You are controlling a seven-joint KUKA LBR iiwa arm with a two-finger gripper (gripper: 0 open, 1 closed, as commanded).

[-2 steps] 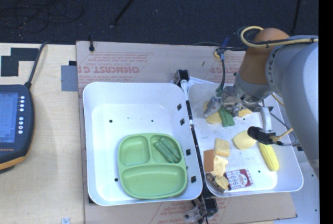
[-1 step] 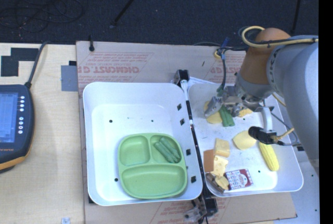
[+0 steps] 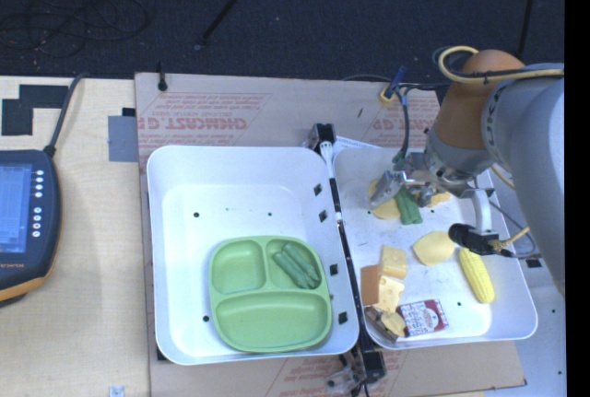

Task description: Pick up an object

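Green pod (image 3: 408,209), right bin (image 3: 516,317), upper left part, long axis running up-left to down-right, lying directly under gripper (image 3: 407,190), which hangs over it, fingers straddling it or nearly so; grip state cannot be told.

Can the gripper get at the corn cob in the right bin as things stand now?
Probably yes. The corn cob lies uncovered near the right bin's edge, nothing on top; the gripper is close, over neighbouring pieces.

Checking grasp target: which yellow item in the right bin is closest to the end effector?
The yellow piece at the bin's top, partly under the end effector beside the green item. The corn and cheese blocks lie lower down.
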